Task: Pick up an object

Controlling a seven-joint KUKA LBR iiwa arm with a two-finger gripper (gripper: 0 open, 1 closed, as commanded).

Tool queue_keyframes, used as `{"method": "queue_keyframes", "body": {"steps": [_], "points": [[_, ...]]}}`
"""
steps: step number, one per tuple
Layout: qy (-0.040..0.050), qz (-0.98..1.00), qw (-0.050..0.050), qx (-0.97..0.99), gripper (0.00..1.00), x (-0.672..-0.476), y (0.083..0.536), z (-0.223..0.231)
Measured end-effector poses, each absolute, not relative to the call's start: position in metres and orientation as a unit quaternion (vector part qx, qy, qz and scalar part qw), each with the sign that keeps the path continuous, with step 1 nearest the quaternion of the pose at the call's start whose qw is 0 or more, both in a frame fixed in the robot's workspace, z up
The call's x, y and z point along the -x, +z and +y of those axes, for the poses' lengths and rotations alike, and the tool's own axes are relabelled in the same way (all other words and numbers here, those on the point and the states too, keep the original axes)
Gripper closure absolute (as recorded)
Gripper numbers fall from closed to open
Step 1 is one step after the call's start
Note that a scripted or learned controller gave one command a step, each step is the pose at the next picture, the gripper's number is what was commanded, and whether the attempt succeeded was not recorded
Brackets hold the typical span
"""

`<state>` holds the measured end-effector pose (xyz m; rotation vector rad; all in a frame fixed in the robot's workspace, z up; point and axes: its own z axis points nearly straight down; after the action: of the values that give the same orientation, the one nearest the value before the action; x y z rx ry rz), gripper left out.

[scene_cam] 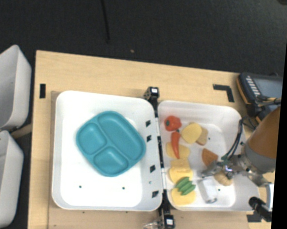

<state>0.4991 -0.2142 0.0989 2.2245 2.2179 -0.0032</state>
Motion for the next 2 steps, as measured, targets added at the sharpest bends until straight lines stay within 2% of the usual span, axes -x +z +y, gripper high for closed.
{"method": "queue_keyframes", "body": {"steps": [1,2], "points": [[-0.0002,0.705,0.0,-0.71,1.0,-0.5,0.108,-0.215],[0.0006,0.705,0.002,-0.709,1.0,-0.495,0.152,-0.217]]}}
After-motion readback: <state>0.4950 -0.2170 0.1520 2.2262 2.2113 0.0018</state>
